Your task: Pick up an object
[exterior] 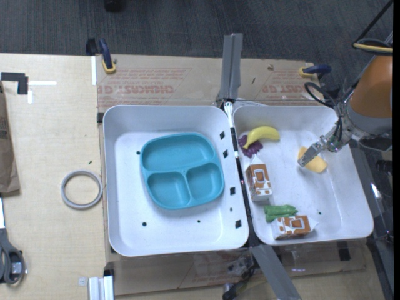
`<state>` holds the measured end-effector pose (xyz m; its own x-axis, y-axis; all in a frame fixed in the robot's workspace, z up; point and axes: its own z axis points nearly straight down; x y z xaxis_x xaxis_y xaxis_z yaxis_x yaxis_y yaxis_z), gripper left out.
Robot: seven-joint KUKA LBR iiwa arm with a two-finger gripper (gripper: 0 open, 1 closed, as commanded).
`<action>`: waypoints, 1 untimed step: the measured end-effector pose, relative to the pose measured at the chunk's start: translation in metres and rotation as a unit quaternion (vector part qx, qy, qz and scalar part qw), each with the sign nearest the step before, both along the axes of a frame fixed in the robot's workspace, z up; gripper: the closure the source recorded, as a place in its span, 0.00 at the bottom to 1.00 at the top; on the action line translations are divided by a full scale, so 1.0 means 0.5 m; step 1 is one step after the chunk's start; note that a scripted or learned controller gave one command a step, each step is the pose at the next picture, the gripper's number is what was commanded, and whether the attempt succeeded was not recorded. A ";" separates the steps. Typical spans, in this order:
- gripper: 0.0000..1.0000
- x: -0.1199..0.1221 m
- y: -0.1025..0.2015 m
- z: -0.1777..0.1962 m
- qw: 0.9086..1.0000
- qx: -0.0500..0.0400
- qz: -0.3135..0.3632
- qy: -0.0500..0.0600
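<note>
Two shallow white bins sit side by side across the middle of the frame on a pale wooden tabletop (50,124). The left bin (125,224) holds a single thing: a teal divided plate (181,170) with three compartments, lying flat near the bin's centre. The right bin (350,217) holds several small items. Near its upper left lies a yellow banana (262,134), and just beside its lower left end is a small purple object (250,147), too small to identify. Below these, along the bin's left wall, lies an orange-and-white carton (259,181). Toward the lower middle of the bin lies a green toy (280,212), touching a second orange-and-white box (294,226) just below it. In the upper right part of the bin lies a yellow block (315,162), well apart from the other items. The arm comes in from the right edge of the frame, and the gripper (308,159) is down at the yellow block, its metal tip over the block's left side; whether the jaws are released or clenched on the block cannot be told from this view. Outside the bins, a grey ring (82,189) lies on the tabletop at the left, and scissors (11,262) lie at the lower left corner.
</note>
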<state>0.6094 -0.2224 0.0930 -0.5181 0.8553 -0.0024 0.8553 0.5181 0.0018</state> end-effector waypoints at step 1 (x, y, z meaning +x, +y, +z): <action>1.00 0.002 -0.002 0.021 1.000 -0.001 -0.002 -0.002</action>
<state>0.6103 -0.2235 0.1035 -0.5154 0.8569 -0.0053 0.8569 0.5154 0.0044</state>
